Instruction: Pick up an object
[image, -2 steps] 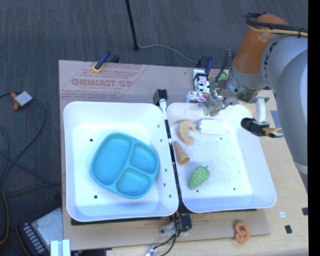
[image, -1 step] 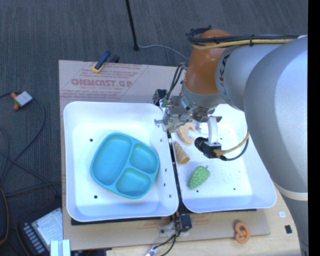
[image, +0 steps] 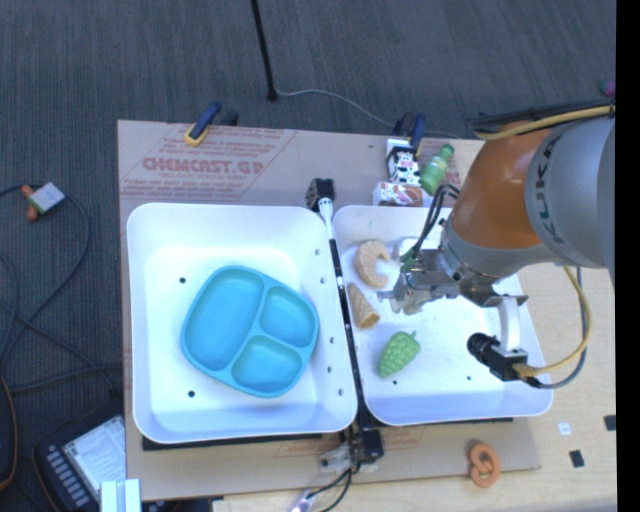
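In the right bin (image: 450, 405) lie a green bunch of grapes (image: 398, 353), a tan cone-shaped piece (image: 362, 305) by the left wall, and a pale round bread-like piece (image: 376, 264) near the back. My gripper (image: 410, 292) hangs over the bin's middle, just right of the bread piece and above the grapes. The wrist hides its fingertips. The left bin (image: 160, 240) holds a blue divided plate (image: 250, 330).
A small bottle with a green cap (image: 432, 172) and a patterned box (image: 402, 180) stand behind the right bin. An orange pretzel-like toy (image: 484, 463) lies on the bench in front. A black clip (image: 321, 192) sits between the bins.
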